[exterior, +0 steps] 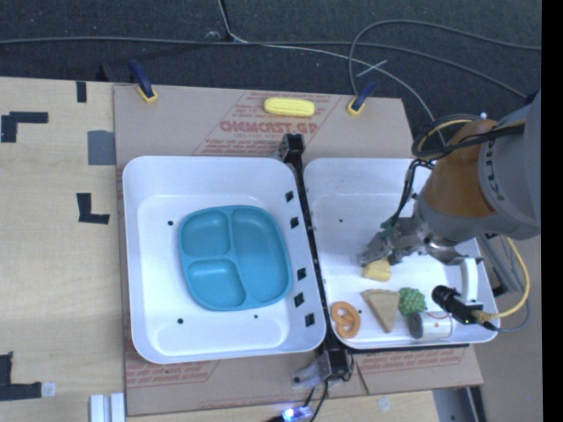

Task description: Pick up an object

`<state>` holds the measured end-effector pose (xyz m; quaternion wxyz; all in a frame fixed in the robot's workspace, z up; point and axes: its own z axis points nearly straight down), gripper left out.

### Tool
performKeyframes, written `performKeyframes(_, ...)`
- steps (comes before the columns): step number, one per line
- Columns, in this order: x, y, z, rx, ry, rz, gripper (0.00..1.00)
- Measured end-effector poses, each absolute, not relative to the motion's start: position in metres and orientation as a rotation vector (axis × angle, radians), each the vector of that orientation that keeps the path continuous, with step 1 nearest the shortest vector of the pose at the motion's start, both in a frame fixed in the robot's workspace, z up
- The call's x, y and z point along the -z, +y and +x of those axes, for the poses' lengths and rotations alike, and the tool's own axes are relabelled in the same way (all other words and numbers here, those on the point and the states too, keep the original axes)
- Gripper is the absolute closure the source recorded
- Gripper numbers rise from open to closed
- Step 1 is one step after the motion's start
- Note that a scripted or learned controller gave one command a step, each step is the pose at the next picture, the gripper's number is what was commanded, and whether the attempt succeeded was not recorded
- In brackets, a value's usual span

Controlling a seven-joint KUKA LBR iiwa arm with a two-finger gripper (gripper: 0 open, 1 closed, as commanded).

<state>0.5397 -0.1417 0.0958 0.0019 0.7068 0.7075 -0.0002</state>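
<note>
Camera view: grey two-finger gripper point(380, 251) low in right white bin point(352, 183), directly over small yellow cheese-like block point(377, 272) near bin middle. Finger state: cannot tell. Pretzel point(345, 319), tan bread wedge point(382, 308), green broccoli piece point(411, 301) bunched along bin's front edge. Teal divided plate point(234, 257) in left white bin point(141, 236). Arm bent down from right, wrist tilted, likely set for grasp.
</note>
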Motion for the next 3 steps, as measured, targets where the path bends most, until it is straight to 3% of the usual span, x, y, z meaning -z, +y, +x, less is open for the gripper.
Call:
performKeyframes(1, -0.156, -0.141, 0.534, -0.002, 2.221, 2.219, 1.0)
performKeyframes(3, -0.254, -0.138, 0.542, -0.004, 2.22, 2.216, 1.0)
